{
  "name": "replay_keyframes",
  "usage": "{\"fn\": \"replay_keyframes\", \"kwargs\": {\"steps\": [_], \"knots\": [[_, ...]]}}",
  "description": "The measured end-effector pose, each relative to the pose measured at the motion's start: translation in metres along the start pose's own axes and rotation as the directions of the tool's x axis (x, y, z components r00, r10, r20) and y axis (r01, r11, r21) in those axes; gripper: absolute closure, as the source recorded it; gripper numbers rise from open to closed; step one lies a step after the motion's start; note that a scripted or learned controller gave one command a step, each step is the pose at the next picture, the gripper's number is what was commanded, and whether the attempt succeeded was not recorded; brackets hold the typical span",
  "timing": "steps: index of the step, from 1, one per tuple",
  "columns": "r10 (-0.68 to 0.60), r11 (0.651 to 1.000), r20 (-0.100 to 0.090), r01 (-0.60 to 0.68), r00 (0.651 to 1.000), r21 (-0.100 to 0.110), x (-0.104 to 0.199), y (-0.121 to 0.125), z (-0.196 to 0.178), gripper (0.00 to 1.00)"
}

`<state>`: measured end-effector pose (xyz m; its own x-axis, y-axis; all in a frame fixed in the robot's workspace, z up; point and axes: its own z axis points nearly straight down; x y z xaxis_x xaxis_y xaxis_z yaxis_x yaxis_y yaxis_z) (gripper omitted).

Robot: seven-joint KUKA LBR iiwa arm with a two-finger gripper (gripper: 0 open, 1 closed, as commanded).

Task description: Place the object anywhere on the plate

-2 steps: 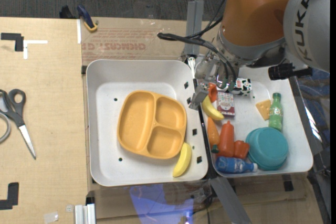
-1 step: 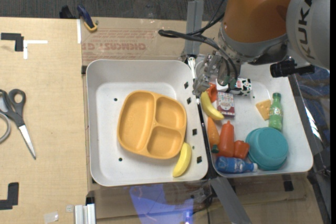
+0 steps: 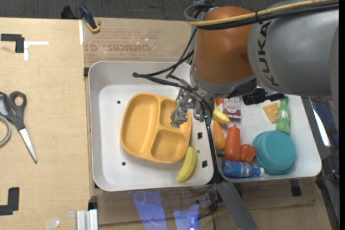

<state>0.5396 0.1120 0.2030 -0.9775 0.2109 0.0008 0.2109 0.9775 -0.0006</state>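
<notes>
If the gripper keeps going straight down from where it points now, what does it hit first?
Probably the yellow plate: the gripper points down over its right edge, near the upper right compartment. Depth is unclear from this slant, so it may land on the rim.

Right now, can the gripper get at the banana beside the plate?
Probably yes. The banana lies bare on the left bin's floor, against the yellow plate's lower right corner, nothing on top. The gripper hangs nearby over the plate's right edge.

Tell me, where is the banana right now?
The banana lies in the left bin, near its front right corner, just beside the yellow divided plate.
</notes>
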Motion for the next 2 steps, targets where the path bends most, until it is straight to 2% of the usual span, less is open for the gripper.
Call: {"fn": "replay_keyframes", "kwargs": {"steps": [1,2], "knots": [[0.055,0.998,0.003,-0.055,0.998,-0.001,0.01,-0.014,-0.07,1.0],[-0.256,0.967,0.004,0.256,0.967,-0.001,0.004,-0.008,-0.099,1.0]]}}
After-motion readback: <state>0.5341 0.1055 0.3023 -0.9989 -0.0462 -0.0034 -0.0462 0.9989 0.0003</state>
